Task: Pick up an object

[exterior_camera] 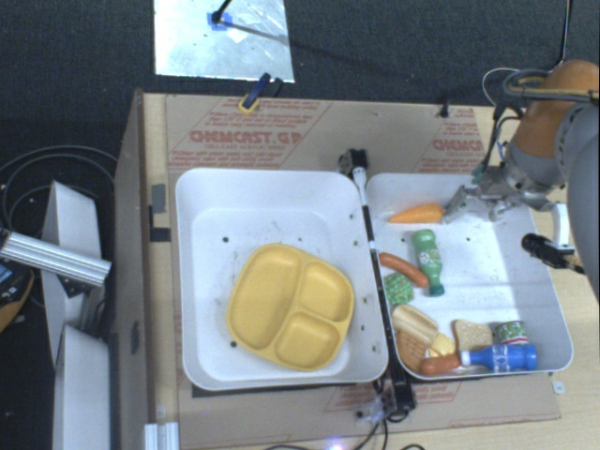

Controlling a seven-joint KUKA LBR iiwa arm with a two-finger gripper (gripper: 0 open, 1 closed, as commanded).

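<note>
Beside the carrot (416, 215), the claw (466, 202) hangs, holding nothing.

One fixed overhead camera — slanted down on both bins (281, 195) (arm (553, 129) entering right)

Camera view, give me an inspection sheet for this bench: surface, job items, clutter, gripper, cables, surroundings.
Surface: two white bins side by side on a printed board; left bin, right bin.
Job's things: in the right bin, a carrot, a green bottle, a sausage, a blue bottle, bread-like pieces and a small can.
Clutter: a yellow divided tray in the left bin.
Gripper: gripper low at the right bin's far end, beside the carrot; nothing seen between its fingers.
Cables: black loops at left.
Surroundings: dark floor, a shiny sheet beyond the bench.
</note>
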